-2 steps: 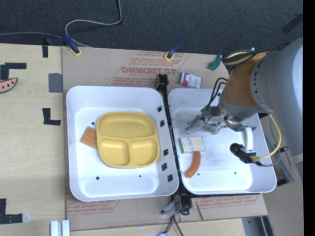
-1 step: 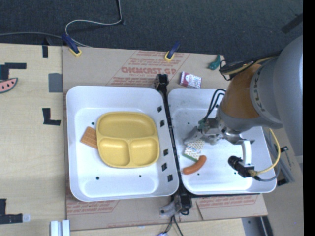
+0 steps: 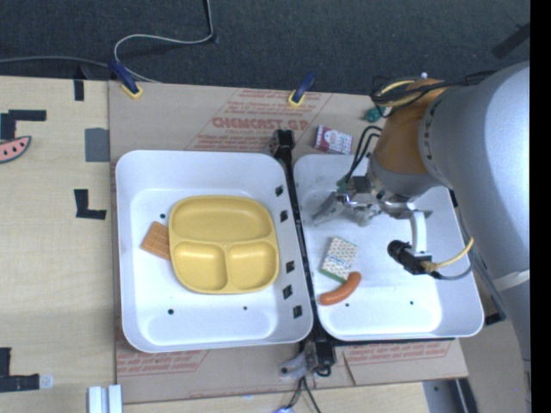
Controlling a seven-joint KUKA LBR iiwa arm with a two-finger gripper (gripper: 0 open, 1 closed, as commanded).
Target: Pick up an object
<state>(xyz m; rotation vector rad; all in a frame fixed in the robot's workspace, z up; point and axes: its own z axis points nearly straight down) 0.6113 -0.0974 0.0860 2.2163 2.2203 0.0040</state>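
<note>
**Two targets sat in the right bin, both below the gripper**

Two small things lay in the right bin (image 3: 448, 321): a pale checkered packet (image 3: 339, 257) and, touching its lower edge, a sausage (image 3: 339, 289). The gripper (image 3: 325, 210) hovered over the upper left part of that bin, close to the divider between the bins, with the grey arm (image 3: 482, 136) reaching in from the right. Its fingers were spread apart, and there was nothing between them.

Here was the relation that mattered: the packet lay just below the gripper in the view, toward the bench's near edge and a touch right. It was the nearer of the two. The sausage sat a little farther the same way.

The sausage's long axis ran at a slant, its left end lower, its right end tipped up toward the packet. The packet looked roughly square, turned slightly on its corner, so no strong long axis there.

Over in the left bin (image 3: 138, 256), a yellow divided plate (image 3: 225, 242) covered most of a brown cracker (image 3: 156, 240) at its left rim.

My call: a short move toward the near edge would have put the fingers over the packet.
</note>
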